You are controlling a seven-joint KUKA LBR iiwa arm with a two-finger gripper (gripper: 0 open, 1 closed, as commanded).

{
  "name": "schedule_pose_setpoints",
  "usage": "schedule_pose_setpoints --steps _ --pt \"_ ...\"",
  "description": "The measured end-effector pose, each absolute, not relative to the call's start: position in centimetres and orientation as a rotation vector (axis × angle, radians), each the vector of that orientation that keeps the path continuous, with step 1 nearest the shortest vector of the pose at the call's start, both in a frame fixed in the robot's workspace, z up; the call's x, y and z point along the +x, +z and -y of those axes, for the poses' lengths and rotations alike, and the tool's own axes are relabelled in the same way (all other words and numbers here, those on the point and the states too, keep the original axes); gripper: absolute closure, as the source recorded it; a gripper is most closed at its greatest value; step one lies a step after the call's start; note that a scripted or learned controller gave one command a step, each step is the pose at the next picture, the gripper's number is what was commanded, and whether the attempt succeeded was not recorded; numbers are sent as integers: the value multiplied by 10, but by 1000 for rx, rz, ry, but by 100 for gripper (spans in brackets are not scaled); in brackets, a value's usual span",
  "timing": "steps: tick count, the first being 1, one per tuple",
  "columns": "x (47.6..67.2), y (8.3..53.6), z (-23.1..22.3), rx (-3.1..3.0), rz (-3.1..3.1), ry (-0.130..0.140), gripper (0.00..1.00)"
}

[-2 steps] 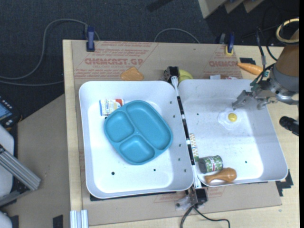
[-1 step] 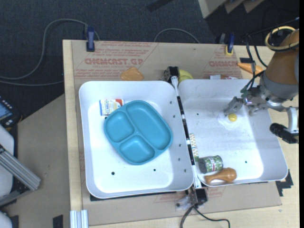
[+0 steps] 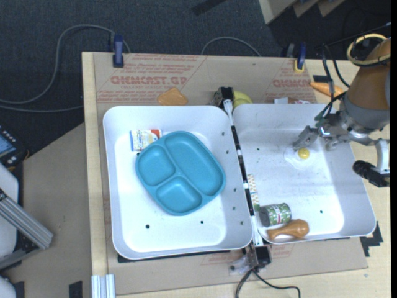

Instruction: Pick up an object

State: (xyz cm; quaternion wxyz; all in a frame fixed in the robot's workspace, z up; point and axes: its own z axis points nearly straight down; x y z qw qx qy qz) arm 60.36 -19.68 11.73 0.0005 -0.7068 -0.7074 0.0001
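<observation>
The grey arm (image 3: 367, 92) reaches in from the right, its orange band above the wrist, and bends down over the far right part of the right bin (image 3: 347, 203). Its gripper (image 3: 313, 134) points toward the left, low over the bin floor. Whether the gripper is released or clenched I cannot tell; nothing shows between its tips.

Just below the gripper lies a fried egg toy (image 3: 302, 154), white with a yellow yolk, near but apparently apart from it. At the near left corner of the same bin a green can (image 3: 275, 214) lies on its side, with a tan drumstick-shaped toy (image 3: 288, 230) just beside it.

The left bin (image 3: 124, 222) holds a blue divided plate (image 3: 179, 172), tilted, and a small white carton (image 3: 144, 138) at its far left edge. Both bins sit on the desk (image 3: 93, 135).
</observation>
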Motion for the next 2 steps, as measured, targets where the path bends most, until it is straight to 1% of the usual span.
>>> schedule_pose_setpoints --steps 1,2 --pt "608 84 203 -2220 2221 2 0" --pt "610 97 204 -2226 2226 -3 100"
